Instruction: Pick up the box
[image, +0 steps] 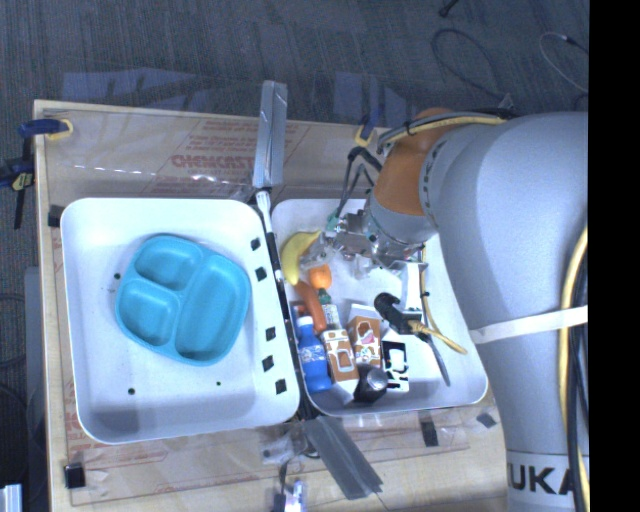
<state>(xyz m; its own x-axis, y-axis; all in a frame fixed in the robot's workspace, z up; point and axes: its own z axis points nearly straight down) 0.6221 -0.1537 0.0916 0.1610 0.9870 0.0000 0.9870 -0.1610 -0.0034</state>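
the arm's gripper (352, 243) hangs low over the far end of the right bin (455, 385), finger state hidden so i cannot tell, probably lining up a descent, while the box (341, 353) lies nearer among crowded clutter beside a blue bottle (311, 355).

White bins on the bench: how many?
2. The left shallow white plastic bin holds a blue three-compartment plastic tray. The right shallow white plastic bin, touching it, holds the clutter; the grey arm hides part of it.
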